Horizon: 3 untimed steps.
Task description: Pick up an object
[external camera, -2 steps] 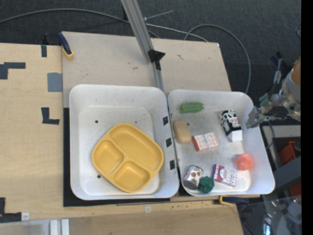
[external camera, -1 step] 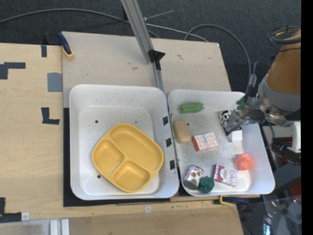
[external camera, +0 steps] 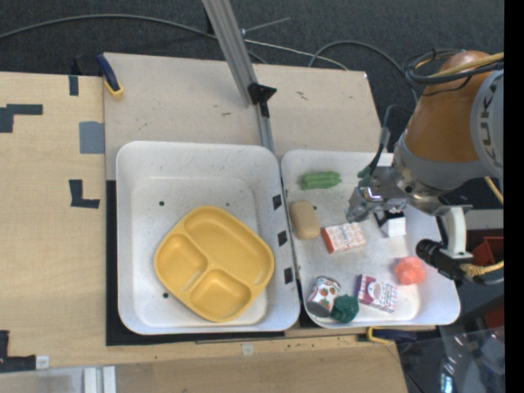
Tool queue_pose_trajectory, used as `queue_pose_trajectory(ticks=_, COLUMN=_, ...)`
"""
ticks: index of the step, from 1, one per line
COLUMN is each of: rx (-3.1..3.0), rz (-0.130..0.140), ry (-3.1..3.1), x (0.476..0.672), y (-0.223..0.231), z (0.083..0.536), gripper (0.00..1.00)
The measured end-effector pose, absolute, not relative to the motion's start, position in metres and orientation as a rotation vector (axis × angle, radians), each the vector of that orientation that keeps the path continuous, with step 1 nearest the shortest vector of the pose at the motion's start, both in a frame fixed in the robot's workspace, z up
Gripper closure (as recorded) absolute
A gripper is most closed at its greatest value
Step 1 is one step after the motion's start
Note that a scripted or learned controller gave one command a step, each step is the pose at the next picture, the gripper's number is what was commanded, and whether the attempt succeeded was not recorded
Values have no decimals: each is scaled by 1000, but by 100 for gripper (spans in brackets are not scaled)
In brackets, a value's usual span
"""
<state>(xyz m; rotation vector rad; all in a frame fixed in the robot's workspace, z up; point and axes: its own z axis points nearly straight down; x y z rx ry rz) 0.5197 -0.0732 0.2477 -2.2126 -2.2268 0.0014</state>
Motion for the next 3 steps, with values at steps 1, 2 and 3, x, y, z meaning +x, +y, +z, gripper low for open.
queue_pose_trajectory(ticks=1, rx=-2211, rz=0, ry=-2229, x=534, y=-18, z=250, gripper=100)
queue_pose_trajectory(ticks=2, rx=-2211, rz=0, ry=-2228, x=540, y=34, z=253, gripper=100)
queue_pose_trajectory(ticks=3, rx=-2211, rz=4, ry=-2227, x=545, y=90, z=233, gripper=100)
